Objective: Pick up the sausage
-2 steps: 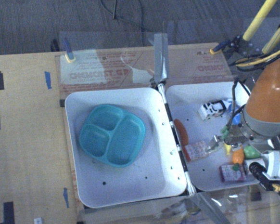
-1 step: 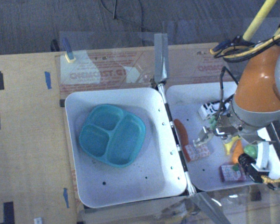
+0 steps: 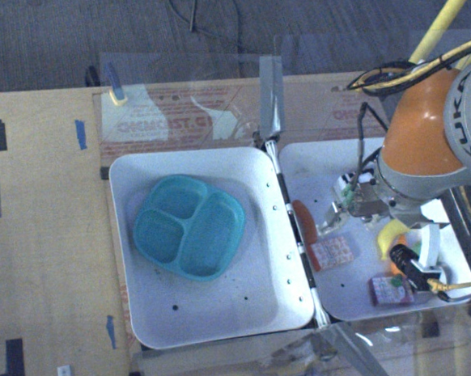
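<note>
So the sausage (image 3: 305,221) is lying along the left wall of the right bin (image 3: 322,156), tucked against the divider, awkward spot for a grab. The gripper (image 3: 339,213) sits just right of it, low in the bin; can't tell how it's set. A teal tray (image 3: 189,226) lies in the left bin (image 3: 147,308).

The sausage (image 3: 305,221) is a slim, reddish-brown link with rounded ends, whole and unwrapped. It lies flat on the floor of the right-hand bin (image 3: 322,158), close against that bin's left wall, its length running roughly parallel to the wall. Nothing grips it or rests on it.
</note>
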Action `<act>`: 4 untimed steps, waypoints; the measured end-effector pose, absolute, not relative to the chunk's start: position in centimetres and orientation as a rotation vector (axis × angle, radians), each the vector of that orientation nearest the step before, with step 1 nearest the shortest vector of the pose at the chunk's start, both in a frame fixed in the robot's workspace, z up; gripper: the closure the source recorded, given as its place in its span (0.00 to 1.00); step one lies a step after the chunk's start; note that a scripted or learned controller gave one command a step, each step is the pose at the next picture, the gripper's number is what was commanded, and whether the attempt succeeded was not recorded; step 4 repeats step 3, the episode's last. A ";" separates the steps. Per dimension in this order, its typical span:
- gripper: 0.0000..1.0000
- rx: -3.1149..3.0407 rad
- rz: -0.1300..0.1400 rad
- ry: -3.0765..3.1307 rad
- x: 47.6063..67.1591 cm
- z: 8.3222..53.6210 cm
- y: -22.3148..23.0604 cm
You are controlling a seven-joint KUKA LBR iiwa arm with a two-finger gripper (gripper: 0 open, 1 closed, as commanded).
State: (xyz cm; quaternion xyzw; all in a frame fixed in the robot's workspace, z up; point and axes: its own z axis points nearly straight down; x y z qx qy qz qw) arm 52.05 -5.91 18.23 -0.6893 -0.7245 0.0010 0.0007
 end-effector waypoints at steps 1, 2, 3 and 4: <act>0.00 -2.395 0.004 -2.027 54.7 8.9 -9.9; 0.00 -2.488 0.006 -1.907 51.5 10.3 -13.9; 0.00 -2.656 0.006 -1.674 58.6 10.9 -13.2; 0.00 -2.656 0.006 -1.674 58.6 10.9 -13.2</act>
